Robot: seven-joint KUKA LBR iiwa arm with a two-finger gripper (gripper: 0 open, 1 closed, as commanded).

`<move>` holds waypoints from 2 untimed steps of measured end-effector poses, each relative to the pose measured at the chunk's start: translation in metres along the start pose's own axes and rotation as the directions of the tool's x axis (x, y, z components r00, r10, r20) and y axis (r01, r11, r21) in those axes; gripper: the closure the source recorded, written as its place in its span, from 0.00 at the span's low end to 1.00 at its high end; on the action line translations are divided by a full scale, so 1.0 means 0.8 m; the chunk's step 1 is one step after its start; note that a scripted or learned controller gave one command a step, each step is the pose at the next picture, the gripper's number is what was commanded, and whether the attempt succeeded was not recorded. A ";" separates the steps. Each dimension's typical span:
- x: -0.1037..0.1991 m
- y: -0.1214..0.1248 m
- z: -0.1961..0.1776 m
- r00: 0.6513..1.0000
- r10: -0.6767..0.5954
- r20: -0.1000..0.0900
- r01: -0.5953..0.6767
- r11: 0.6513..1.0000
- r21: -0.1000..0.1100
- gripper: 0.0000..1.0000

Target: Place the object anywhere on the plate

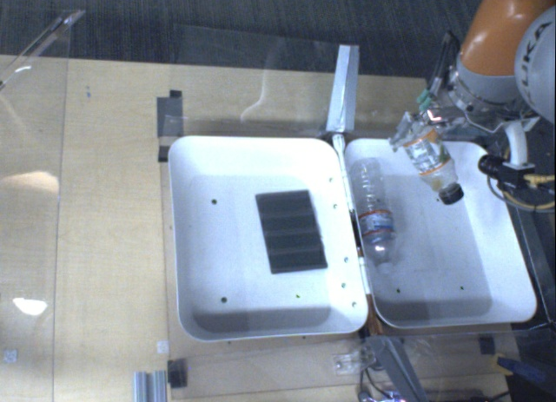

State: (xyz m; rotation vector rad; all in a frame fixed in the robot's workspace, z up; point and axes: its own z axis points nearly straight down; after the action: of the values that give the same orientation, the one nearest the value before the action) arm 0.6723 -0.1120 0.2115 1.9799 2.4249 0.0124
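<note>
We see the end effector (426,135) grasping a clear plastic bottle with a dark cap (432,164), raised over the right white bin (486,296), neck slanting down-right. The dark rectangular ridged plate (291,231) lies well to the left, in the left white bin (200,305).

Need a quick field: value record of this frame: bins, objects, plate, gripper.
left bin: white, holds a dark ridged rectangular plate near its middle
right bin: white, holds a clear plastic bottle lying along its left wall
second bottle: clear, dark cap, tilted, cap end lower, at the gripper over the right bin's upper part
grip: bottle at the fingers; actual hold not clear
arm: enters from the right, orange band
plate load: nothing on it
task state: object not yet on plate
</note>
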 end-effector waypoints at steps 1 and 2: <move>0.075 0.013 -0.053 0.990 -0.139 -0.003 0.139 0.990 0.005 1.00; 0.077 0.015 -0.067 0.990 -0.142 -0.002 0.142 0.990 -0.001 1.00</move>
State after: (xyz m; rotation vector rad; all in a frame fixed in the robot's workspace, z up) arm 0.6714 -0.0495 0.2649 1.8026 2.5605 0.0140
